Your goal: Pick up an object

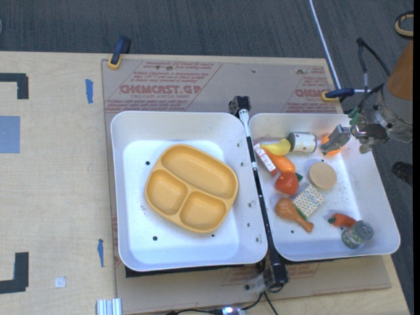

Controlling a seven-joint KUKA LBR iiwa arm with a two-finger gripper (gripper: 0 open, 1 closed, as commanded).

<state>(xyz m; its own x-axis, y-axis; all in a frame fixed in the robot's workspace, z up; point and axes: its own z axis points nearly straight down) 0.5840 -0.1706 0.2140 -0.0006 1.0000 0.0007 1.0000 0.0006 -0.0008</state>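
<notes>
Tabletop point(52, 176) w/ two white bins; claw point(351, 136) hangs over the right bin's point(380, 195) far edge, grip state can't tell. Approach step, I'd say: nearest pick is the orange bit point(328, 151) just below-left of claw, needs a short drop.

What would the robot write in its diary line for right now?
phase: approach | gripper: over right bin's far edge | holding: nothing seen | toys: in right bin | yellow tray: in left bin
</notes>
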